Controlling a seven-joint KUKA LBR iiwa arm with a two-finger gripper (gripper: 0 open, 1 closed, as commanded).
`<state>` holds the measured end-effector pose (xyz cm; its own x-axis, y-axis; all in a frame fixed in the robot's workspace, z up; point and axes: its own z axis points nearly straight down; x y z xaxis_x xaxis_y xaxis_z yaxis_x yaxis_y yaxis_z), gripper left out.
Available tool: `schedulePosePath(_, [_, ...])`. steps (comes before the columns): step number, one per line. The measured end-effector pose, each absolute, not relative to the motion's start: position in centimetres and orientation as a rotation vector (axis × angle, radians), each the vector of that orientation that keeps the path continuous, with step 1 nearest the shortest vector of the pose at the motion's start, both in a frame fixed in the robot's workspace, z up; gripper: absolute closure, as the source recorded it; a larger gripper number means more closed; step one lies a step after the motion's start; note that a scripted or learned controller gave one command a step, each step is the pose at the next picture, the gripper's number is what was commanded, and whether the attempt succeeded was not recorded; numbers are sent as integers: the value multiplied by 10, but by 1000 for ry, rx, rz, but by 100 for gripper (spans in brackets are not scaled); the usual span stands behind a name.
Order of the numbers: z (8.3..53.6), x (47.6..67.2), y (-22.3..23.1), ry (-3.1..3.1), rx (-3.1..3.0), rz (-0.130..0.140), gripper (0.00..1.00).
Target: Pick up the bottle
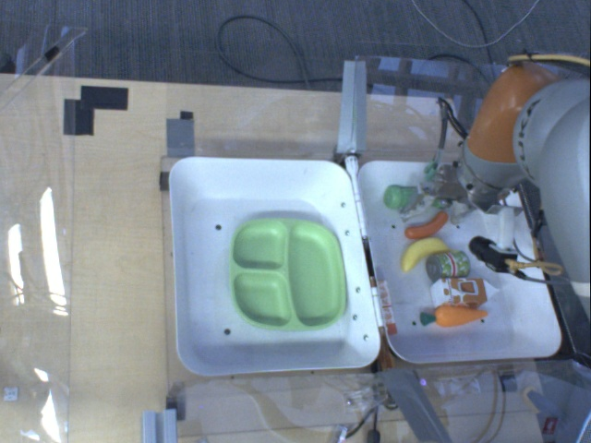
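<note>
My hand [443, 190] hovers over the right bin's [545, 340] far end, grip state unclear. Bottle [400, 196], green, lies just left of it by the sausage [427, 223]. Approach step; next I shift left and descend.

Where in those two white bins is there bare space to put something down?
The left bin has bare floor all around the green divided plate. In the right bin, the strip below the carrot is free; its middle is crowded with banana, can and arm.
</note>
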<state>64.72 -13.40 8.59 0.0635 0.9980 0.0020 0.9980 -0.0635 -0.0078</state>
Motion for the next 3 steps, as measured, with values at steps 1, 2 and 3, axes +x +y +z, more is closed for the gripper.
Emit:
schedulePosePath(1, [88, 610, -104, -2290, -2161, -11, 0])
schedulePosePath(2, [100, 613, -103, -2295, -2163, -20, 100])
schedulePosePath(3, [100, 613, -103, -2295, -2163, -20, 0])
